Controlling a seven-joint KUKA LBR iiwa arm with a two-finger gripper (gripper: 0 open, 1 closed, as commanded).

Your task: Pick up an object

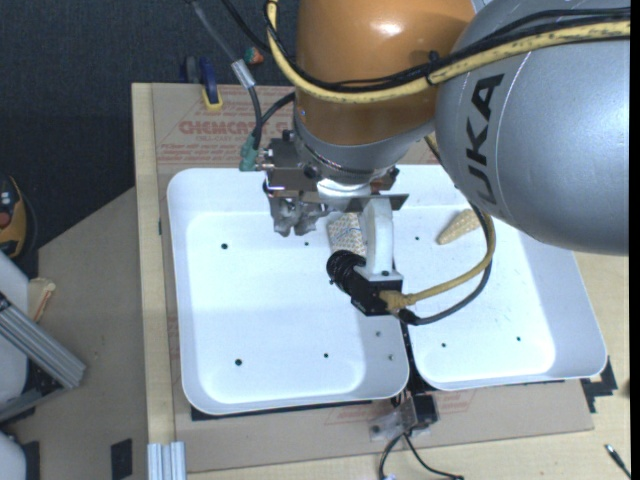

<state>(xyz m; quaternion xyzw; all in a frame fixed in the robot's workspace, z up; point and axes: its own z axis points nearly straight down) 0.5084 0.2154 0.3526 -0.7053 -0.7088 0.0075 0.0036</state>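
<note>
My gripper (322, 220) hangs low over the back of the left bin (260, 298), near the wall between the two bins. A small object with a speckled grey-and-white pattern (347, 233) sits right at the gripper, partly hidden by it. Whether it is held or lying on the bin floor cannot be made out. A tan wedge-shaped piece (458, 228) lies in the right bin (520, 318), apart from the gripper and to its right.
The big orange and grey arm body (400, 58) covers the back of both bins. A black cable end with a tan hose (365, 283) hangs over the divider. A cardboard sheet (200, 128) lies under the bins.
</note>
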